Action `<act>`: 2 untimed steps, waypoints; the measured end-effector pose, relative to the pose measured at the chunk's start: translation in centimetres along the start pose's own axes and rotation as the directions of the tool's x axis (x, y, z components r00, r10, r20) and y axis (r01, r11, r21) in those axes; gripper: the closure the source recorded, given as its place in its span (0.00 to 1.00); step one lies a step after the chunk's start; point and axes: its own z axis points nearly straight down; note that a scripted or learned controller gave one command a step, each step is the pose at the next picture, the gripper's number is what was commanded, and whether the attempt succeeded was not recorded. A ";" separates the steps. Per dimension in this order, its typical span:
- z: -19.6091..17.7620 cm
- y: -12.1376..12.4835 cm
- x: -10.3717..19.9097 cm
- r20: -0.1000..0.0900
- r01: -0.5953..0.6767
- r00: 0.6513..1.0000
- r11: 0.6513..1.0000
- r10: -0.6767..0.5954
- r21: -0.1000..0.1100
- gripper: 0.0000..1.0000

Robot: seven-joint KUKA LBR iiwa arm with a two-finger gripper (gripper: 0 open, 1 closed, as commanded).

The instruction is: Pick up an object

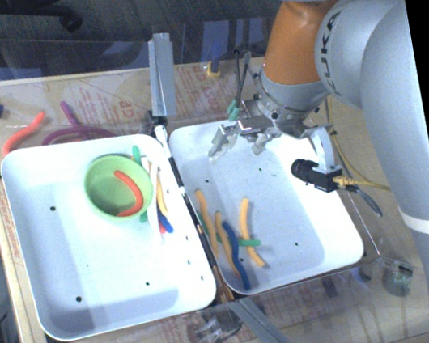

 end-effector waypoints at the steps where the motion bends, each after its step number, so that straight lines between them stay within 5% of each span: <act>1: 12.5 -4.5 -4.9 0.001 -0.078 0.997 0.997 0.078 0.000 0.00; 2: 11.5 -4.5 -4.9 0.003 -0.073 0.997 0.997 0.073 0.002 1.00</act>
